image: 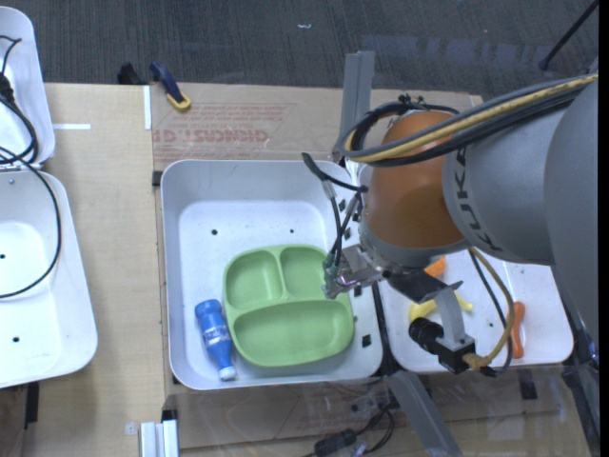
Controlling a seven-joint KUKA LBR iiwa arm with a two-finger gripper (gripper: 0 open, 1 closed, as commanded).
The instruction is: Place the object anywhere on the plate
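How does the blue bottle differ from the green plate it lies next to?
The bottle is blue with a white cap, the plate plain green. The bottle is slim and lies on its side; the plate is much wider, flat and split into three compartments. Both rest in the same white bin, the bottle along the plate's left edge.

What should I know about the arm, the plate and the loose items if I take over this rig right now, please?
Tool: at the right rim of the green divided plate, largely hidden under the wrist; nothing can be seen held in it.
The plate sits in the left bin; its compartments hold nothing.
A blue bottle lies in that bin beside the plate's left edge.
Orange and yellow items lie in the right bin, partly hidden by the arm.
Done: nothing placed. Left: get an object onto the plate.
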